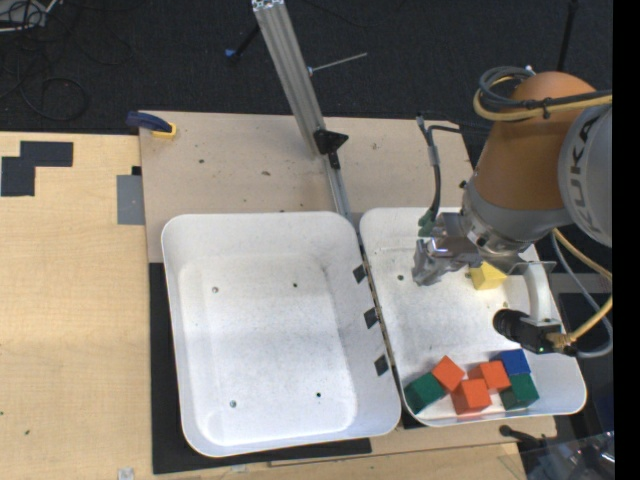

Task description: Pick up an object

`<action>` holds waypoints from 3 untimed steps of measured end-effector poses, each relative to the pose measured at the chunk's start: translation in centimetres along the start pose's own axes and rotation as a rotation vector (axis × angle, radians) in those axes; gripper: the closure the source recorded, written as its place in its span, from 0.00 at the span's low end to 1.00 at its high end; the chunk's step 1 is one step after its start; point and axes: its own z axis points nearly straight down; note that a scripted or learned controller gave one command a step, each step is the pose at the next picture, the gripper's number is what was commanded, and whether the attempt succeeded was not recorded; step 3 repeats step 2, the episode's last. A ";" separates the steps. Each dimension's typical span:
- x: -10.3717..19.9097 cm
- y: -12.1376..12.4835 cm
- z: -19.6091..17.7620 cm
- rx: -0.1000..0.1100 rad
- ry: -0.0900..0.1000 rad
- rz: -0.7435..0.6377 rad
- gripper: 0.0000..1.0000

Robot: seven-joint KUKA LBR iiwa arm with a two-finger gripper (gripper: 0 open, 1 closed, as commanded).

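My gripper (pixel 432 269) hangs over the upper middle of the right bin (pixel 440 318), pointing down, with nothing visible between its fingers. A yellow block (pixel 487 277) lies just to its right, partly behind the wrist. At the bin's near right corner sits a cluster of blocks: an orange block (pixel 448 373), a second orange block (pixel 472 396), a third orange block (pixel 494 375), a green block (pixel 425 392), a dark green block (pixel 520 395) and a blue block (pixel 514 361). The gripper is well apart from that cluster.
The left bin (pixel 265 328) lies beside the right one, with black clips (pixel 368 316) along the shared rim. A slanted aluminium bar (pixel 296 78) rises behind the bins. Cables and a black fitting (pixel 520 326) hang from the arm at the right.
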 end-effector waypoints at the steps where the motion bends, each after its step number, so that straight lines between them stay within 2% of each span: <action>1: 5.6 -0.5 1.9 0.000 0.000 -0.002 1.00; 2: 10.8 -1.6 2.6 0.000 0.000 -0.002 1.00; 3: 10.8 -1.6 2.6 0.000 0.000 -0.002 1.00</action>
